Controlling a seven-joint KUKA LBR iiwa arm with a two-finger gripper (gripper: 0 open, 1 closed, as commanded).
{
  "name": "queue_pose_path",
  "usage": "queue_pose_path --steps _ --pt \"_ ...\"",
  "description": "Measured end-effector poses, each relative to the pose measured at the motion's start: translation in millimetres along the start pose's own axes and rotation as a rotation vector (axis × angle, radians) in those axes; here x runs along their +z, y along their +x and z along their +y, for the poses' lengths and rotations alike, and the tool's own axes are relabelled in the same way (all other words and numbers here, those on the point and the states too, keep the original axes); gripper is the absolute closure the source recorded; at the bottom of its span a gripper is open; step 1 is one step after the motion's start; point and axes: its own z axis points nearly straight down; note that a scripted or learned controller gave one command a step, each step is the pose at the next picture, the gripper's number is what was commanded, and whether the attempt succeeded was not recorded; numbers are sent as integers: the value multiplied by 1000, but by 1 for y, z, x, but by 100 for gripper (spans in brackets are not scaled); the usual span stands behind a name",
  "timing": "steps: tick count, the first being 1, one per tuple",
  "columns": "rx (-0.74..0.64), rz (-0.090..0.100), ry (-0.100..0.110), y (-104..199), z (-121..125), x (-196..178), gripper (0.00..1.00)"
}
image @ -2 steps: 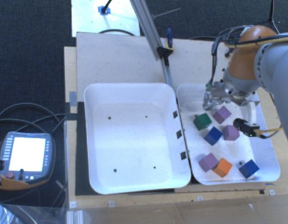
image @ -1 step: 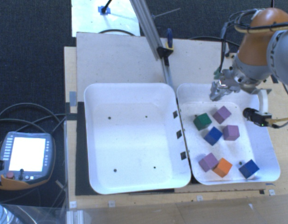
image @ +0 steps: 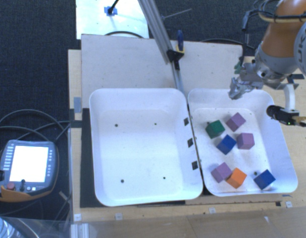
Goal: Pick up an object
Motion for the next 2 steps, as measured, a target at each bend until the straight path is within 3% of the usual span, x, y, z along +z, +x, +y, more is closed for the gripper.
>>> queue_pose_path --steps 2 --pt "-6 4 7 113 -33 5 100"
